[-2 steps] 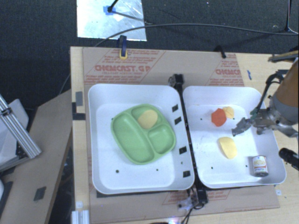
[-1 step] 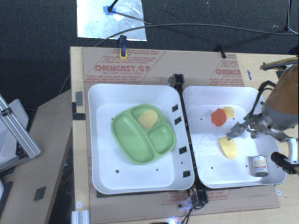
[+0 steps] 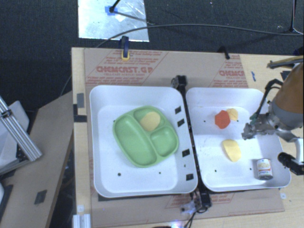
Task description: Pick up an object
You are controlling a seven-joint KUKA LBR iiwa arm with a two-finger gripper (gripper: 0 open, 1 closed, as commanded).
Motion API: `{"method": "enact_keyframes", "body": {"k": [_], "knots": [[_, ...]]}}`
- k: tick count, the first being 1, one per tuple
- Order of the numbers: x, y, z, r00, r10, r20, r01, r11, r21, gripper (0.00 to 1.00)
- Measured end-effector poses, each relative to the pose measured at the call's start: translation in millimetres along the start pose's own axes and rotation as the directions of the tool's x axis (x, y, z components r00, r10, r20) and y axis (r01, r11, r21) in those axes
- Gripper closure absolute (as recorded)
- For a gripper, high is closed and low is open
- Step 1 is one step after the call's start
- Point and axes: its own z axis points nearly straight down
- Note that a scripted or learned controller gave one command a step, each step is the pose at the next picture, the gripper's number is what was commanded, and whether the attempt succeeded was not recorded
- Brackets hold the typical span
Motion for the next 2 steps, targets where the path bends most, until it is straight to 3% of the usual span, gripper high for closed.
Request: {"method": "enact_keyframes", "body": {"k": [2], "knots": [[-6,-4,-127,1.000,-0.004,0.001,0.004,1.000,-0.006,1.00]]}}
